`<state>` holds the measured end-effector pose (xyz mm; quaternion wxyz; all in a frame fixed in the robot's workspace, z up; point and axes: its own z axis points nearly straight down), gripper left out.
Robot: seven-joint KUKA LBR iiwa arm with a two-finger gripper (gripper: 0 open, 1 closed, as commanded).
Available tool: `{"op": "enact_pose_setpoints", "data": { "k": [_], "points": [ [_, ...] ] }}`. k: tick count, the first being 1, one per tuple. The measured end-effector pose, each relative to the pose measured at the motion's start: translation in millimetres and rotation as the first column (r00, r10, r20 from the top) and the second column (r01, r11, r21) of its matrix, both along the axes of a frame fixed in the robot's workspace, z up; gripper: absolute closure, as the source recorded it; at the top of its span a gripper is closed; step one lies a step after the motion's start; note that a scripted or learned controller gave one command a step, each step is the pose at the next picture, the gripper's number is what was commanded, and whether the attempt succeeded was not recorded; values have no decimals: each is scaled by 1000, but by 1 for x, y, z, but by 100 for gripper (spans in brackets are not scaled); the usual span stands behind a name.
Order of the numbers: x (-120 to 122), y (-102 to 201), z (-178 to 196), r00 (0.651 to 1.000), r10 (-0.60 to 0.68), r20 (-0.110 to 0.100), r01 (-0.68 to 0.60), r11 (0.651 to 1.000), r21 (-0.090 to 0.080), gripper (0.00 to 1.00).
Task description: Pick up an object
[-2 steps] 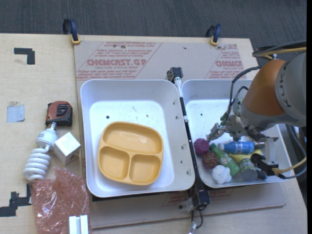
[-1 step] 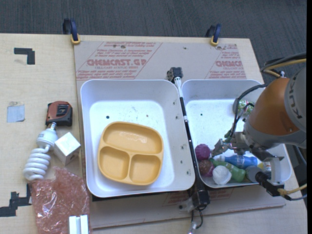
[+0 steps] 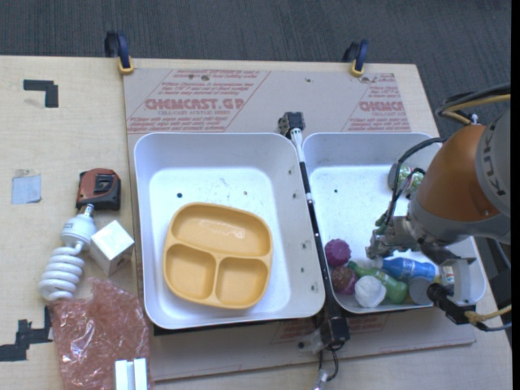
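The right bin (image 3: 349,177) holds a cluster of small things at its near edge: a purple ball (image 3: 337,252), a dark red piece (image 3: 344,279), a white-capped green bottle (image 3: 372,291) and a blue bottle (image 3: 408,266) lying on its side. My gripper (image 3: 383,242) is low in this bin, just above the left end of the blue bottle and right of the purple ball. The orange wrist band (image 3: 455,181) and grey arm hide the bin's right side.
The left bin (image 3: 154,177) holds a yellow divided plate (image 3: 218,254). Left of the bins on the bench lie a tape measure (image 3: 99,189), a spiral light bulb (image 3: 67,258), a white cube (image 3: 112,244) and a pink mesh bag (image 3: 101,331).
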<state>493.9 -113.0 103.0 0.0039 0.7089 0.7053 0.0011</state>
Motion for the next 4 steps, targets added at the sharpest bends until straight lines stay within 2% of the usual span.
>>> {"op": "enact_pose_setpoints", "data": {
  "k": [1,2,3,4],
  "points": [
    [8,66,90,1000,6,-5,-6,1000,3,100],
    [38,119,89,1000,6,-6,-6,1000,4,100],
    [75,26,89,1000,6,-6,-6,1000,3,100],
    [75,27,89,1000,7,-6,-7,1000,2,0]
  ]
}}
